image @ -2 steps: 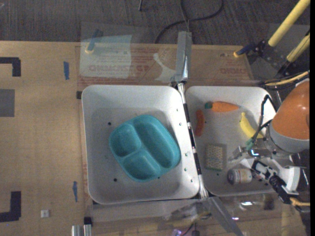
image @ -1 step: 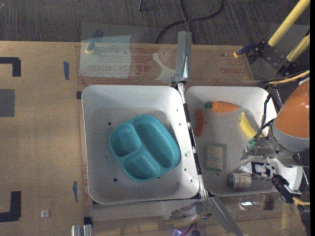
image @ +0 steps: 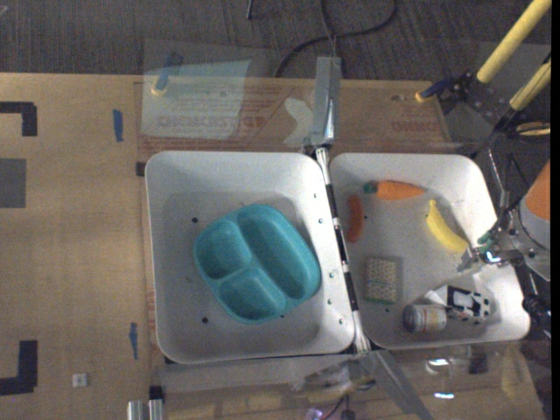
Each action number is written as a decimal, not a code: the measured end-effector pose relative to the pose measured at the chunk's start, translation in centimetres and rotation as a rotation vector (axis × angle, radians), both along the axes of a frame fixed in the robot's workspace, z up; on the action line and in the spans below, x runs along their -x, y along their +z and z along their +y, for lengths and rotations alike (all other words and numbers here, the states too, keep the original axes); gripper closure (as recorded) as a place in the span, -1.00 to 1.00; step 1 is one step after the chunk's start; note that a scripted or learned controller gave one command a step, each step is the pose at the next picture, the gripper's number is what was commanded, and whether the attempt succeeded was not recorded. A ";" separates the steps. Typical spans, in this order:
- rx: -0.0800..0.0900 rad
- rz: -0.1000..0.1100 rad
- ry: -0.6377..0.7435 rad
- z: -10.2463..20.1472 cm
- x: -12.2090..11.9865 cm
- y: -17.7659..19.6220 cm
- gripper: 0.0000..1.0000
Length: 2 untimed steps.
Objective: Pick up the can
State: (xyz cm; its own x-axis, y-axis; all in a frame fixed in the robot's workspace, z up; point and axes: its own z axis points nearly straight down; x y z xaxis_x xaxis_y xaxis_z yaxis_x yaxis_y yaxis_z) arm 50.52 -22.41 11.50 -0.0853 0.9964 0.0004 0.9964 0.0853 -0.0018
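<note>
The can (image: 424,318) is silver-grey and lies on its side near the front edge of the right bin (image: 385,169). My gripper (image: 486,254) hangs over the right wall of that bin, up and to the right of the can and well apart from it. The yellow banana (image: 444,227) lies just to the gripper's left. Nothing shows in the gripper.
A black-and-white patterned object (image: 470,304) lies right beside the can. The right bin also holds an orange carrot (image: 398,190), a reddish sausage (image: 354,218) and a small pale square pad (image: 381,279). A teal divided plate (image: 256,262) lies in the left bin (image: 175,182).
</note>
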 end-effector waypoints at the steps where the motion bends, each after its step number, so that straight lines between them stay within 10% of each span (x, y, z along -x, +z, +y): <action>1: -0.003 0.003 0.119 2.1 2.5 0.2 1.00; 2: -0.004 0.002 0.449 5.3 2.6 -1.6 1.00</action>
